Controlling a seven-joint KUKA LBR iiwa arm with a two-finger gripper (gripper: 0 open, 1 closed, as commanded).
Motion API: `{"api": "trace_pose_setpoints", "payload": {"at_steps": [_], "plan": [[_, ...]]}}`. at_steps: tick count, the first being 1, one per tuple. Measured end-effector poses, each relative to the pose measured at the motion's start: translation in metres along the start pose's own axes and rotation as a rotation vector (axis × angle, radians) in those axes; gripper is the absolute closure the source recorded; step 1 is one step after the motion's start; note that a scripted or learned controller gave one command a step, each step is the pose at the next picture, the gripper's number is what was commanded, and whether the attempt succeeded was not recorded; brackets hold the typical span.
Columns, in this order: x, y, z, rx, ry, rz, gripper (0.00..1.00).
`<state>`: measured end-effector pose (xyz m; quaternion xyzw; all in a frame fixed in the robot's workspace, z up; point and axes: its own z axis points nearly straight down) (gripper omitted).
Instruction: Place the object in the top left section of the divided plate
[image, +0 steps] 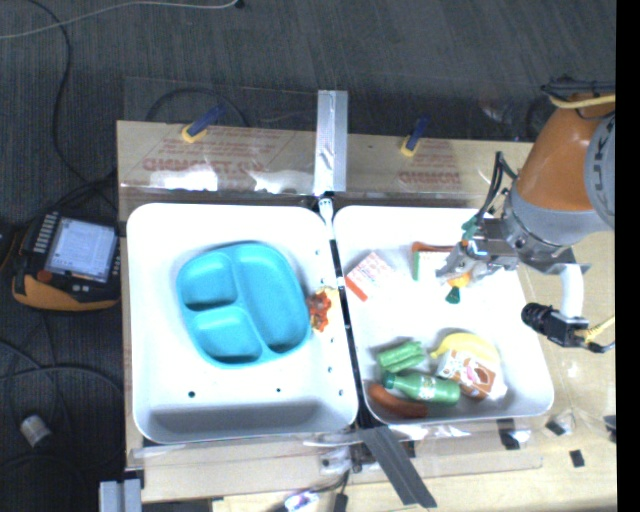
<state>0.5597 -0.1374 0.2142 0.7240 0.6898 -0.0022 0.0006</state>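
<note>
Gripper (468, 262) hangs over the right bin (535, 330), finger state indiscernible. Carrot (428, 254) lies just left of it. Plate (243, 301) sits in the left bin (160, 400).

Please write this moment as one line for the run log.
tool: over right bin, near carrot | grasp: unclear | divided plate: left bin, nothing in sections | step: placing not done

Green bottle (424, 387), small box (367, 272), handheld device (72, 256)
</note>
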Motion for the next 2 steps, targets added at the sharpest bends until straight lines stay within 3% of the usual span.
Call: {"api": "trace_pose_setpoints", "payload": {"at_steps": [1, 2], "plan": [[0.03, 0.083, 0.108, 0.009, 0.0, 0.144, 1.0], [0.048, 0.101, 0.106, 0.021, -0.001, 0.368, 1.0]]}}
